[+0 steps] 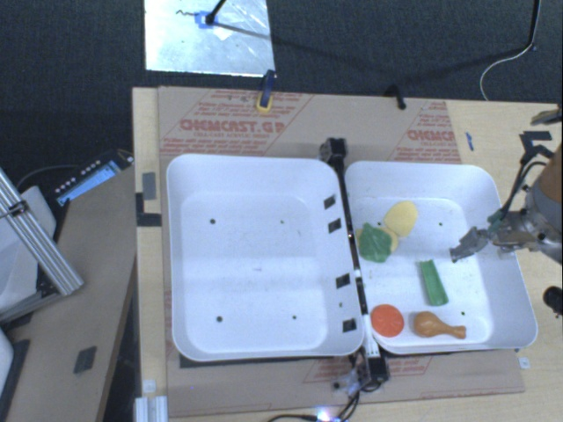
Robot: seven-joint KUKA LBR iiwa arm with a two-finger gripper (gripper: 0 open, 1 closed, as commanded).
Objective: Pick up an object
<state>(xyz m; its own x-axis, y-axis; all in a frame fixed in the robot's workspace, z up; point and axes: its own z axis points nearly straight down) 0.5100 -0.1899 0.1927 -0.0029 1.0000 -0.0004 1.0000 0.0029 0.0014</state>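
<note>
Two shallow white bins sit side by side on the tabletop point(149, 323). The left bin point(255, 174) shows only bare white floor with a few small dark dots. The right bin point(479, 183) holds all the loose objects, gathered toward its left and near sides.

A yellow lemon-like piece point(401, 218) lies near the middle of the right bin, and a green leafy piece point(376, 243) sits just beside it on the lower left, the two touching or very nearly so. A green stick-shaped piece point(433, 282) lies apart from them toward the near side, tilted slightly. Near the front wall, an orange-red round piece point(387, 321) rests close to the divider between the bins, and a brown drumstick-shaped piece point(437, 326) lies just to its right, its thin end pointing right.

The arm comes in from the right edge, and the hand point(464, 246) hangs over the right part of the right bin, well clear of the lemon and above-right of the green stick. Nothing is seen between its fingers, and the view is too small and blurred there to tell whether they are spread or closed.

Beyond the bins, a cardboard sheet point(229, 121) with red printing covers the tabletop, and a shiny metal plate point(207, 25) lies on the dark floor behind it.
</note>
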